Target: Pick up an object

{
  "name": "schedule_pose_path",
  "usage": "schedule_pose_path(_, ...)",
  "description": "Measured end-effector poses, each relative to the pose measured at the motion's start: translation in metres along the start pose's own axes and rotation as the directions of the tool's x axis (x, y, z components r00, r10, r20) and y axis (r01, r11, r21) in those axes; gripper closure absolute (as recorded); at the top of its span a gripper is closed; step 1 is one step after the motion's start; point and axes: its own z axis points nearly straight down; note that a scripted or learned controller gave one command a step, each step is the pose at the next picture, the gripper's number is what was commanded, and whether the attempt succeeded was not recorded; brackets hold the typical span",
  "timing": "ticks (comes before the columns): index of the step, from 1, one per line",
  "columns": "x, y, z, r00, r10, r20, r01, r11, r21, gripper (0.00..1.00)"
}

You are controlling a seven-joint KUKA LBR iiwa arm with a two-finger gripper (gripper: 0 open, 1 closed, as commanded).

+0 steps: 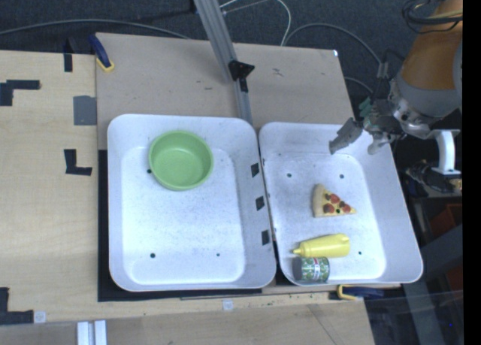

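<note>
Over the far right corner of the right shallow white plastic bin (391, 208): grey arm with orange band (428, 65), reaching in from the right. Two-finger gripper (359, 137) hanging above the bin's far rim, fingers (344, 137) spread apart with nothing between them.

Down in that right bin, toward the middle: triangular toy pizza slice with red toppings (331, 202), lying flat, well clear of the walls. Nearer, close to the near rim: yellow plastic squeeze bottle (323, 246) on its side, cap pointing left. Just beside it on the near side, touching or almost touching: small green-labelled can (311, 269), pressed up against the bin's near wall. Bottle and can crowded together; pizza slice apart from both, with bare floor around it.

Over in the left shallow white bin (124, 208): round light-green plastic bowl (180, 159), upright, in the far half, alone.

Beyond the bins: slanted grey metal pole (214, 24) with a black clamp, running down to the gap between the two bins. Thin grey cables (263, 5) looping across the dark floor at the far side. Blue-and-yellow clamp (101, 54) on the far left corner of the bench board.
</note>
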Motion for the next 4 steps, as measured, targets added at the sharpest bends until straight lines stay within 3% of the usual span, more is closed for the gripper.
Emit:
schedule_pose_path(1, 0.000, 0.000, 0.000, 1.000, 0.000, 0.000, 0.000, 1.000, 0.000, 0.00)
schedule_pose_path(3, 0.011, -0.005, 0.124, 1.000, 0.000, -0.001, 0.000, 1.000, 0.007, 0.00)
schedule_pose_path(4, 0.011, -0.005, 0.156, 1.000, 0.000, 0.002, 0.000, 1.000, -0.001, 0.00)
